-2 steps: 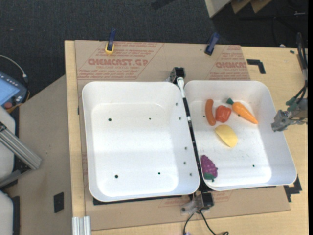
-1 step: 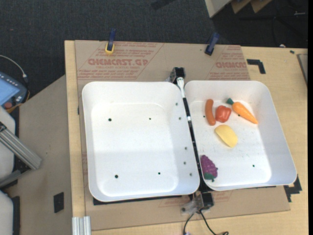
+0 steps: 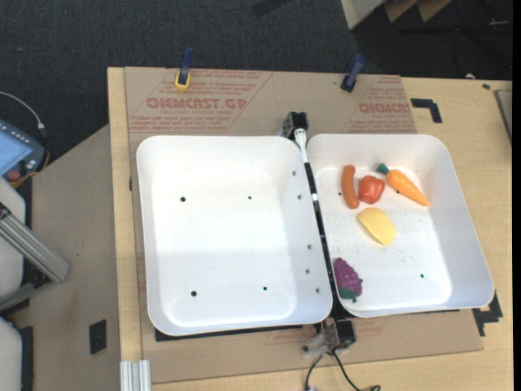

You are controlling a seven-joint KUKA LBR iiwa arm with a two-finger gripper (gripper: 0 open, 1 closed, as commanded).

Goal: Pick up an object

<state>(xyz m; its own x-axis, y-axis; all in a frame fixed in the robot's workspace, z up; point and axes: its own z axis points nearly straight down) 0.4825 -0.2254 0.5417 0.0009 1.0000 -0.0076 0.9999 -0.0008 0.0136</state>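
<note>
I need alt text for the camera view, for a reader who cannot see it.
The right white bin holds a sausage, red pepper, carrot, yellow lemon-like piece and purple grapes. The left white bin sits beside it on cardboard.

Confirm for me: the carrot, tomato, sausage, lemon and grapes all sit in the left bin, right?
Not quite. The camera view shows the carrot, tomato, sausage, lemon and grapes all in the right bin, not the left.
</note>
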